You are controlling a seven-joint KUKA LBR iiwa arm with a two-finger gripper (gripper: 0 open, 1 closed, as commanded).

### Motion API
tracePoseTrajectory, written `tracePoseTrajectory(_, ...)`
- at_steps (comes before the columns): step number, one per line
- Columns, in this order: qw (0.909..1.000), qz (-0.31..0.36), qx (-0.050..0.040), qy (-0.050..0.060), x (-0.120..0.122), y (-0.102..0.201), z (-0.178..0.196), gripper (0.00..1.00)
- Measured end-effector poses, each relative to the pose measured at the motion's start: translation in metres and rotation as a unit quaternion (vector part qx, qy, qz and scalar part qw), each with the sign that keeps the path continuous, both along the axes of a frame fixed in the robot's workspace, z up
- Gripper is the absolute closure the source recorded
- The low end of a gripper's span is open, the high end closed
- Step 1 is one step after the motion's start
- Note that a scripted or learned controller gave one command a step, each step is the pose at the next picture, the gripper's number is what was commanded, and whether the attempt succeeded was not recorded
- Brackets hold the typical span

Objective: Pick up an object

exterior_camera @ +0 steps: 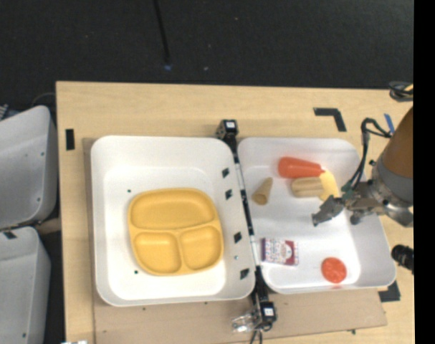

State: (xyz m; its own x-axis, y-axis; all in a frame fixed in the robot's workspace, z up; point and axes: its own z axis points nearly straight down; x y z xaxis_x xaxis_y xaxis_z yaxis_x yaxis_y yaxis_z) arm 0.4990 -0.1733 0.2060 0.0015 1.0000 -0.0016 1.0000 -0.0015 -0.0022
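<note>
Jaws sit low over the right shallow white bin [360, 264], on the two-finger gripper [330, 210] at the end of the grey arm with the orange band [398, 165]; we can't tell whether they're spread or pressed together, the tip is just a dark blur here, and we see nothing pinched. Nearest candidate is the yellow block [329, 183], touching the tan cylindrical roll [304, 187] just above the gripper; we'd guess both are light, rigid toys, and the roll may spin away if nudged off-axis, so grip across its short width. Orange-red carrot-shaped piece [300, 168] lies just above those two, tapered and probably slick; take it at the thick end. Small tan cone-shaped piece [262, 190] is near the divider wall, tight for finger clearance on that side. Red round piece [335, 269] sits apart in the lower corner area, clear around but close to the rim. Flat printed card packet [279, 251] lies flush on the bin floor, hard to get under. Left bin [106, 278] holds a yellow three-compartment tray [175, 230], well apart. Both bins sit on the light wooden worktop [167, 110]. Main obstruction: block and roll are crowded together.
</note>
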Motion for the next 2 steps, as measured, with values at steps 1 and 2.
tracePoseTrajectory(1,1.0000,0.000,0.0006,0.001,-0.009,0.003,-0.048,0.00)
tracePoseTrajectory(2,1.0000,-0.001,-0.0001,-0.002,-0.008,0.001,-0.099,0.00)
